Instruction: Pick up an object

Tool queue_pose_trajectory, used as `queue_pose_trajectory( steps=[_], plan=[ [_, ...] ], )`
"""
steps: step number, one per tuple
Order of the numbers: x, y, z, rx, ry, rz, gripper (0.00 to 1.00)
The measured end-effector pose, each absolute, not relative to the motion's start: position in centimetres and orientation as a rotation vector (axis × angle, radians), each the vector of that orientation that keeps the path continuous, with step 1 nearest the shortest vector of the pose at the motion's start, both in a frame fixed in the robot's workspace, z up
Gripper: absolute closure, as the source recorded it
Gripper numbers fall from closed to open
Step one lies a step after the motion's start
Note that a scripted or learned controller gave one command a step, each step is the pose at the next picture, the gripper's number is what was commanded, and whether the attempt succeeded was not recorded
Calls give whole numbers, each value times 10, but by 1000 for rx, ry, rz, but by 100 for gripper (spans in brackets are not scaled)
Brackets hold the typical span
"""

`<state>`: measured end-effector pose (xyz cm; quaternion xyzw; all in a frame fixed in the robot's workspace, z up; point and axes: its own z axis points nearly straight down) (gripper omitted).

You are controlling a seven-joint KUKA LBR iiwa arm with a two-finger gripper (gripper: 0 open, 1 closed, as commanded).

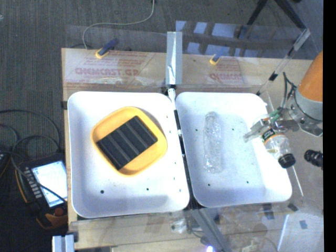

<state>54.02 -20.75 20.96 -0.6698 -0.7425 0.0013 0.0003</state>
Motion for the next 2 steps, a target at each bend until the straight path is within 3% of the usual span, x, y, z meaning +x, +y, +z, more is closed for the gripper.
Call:
queue_pose_trajectory(
  steps=[1, 2],
  plan=[
    [598, -223, 158, -2071, -2362, 6, 0],
    [613, -223, 178, -1917, -2490, 5, 0]
  ],
)
